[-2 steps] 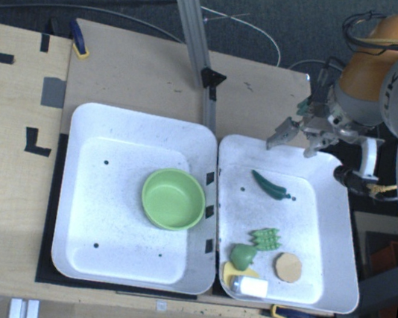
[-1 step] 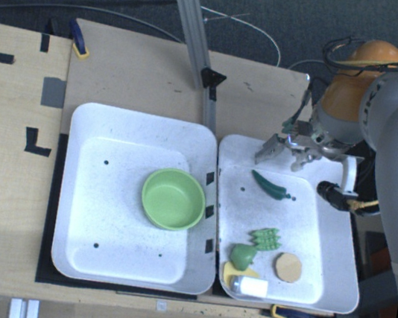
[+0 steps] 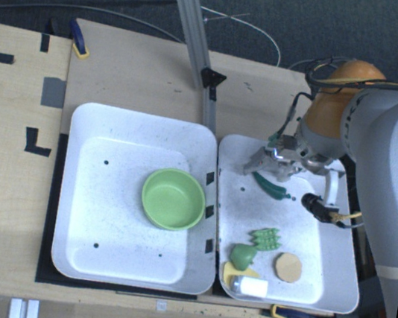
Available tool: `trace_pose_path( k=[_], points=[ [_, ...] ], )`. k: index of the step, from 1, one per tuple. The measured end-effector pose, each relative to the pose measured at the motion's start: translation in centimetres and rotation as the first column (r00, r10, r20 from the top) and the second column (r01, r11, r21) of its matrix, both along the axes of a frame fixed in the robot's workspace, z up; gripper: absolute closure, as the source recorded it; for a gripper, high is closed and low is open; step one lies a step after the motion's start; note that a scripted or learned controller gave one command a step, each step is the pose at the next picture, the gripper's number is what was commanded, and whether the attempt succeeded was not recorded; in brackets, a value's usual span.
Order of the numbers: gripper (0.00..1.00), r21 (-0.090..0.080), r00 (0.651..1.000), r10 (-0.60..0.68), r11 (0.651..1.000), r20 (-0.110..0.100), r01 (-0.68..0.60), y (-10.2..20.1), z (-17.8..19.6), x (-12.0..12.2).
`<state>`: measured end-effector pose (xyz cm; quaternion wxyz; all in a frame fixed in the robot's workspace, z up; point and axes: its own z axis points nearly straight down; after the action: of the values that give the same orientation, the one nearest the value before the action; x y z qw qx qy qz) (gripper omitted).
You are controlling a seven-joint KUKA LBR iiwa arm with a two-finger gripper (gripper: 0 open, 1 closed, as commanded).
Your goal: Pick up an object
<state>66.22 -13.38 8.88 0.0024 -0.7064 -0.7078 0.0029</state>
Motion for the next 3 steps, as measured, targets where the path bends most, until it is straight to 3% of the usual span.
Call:
trace_pose_path(
  k=[1, 3],
  points=[
    [1.00, 0.000, 1.000, 0.002, 1.000, 0.005, -0.002, 0.1, 1.4, 0.2],
    [1.00, 0.000, 1.000, -0.001, 1.000, 0.012, 0.001, -0.9, 10.8, 0.0]
  ],
)
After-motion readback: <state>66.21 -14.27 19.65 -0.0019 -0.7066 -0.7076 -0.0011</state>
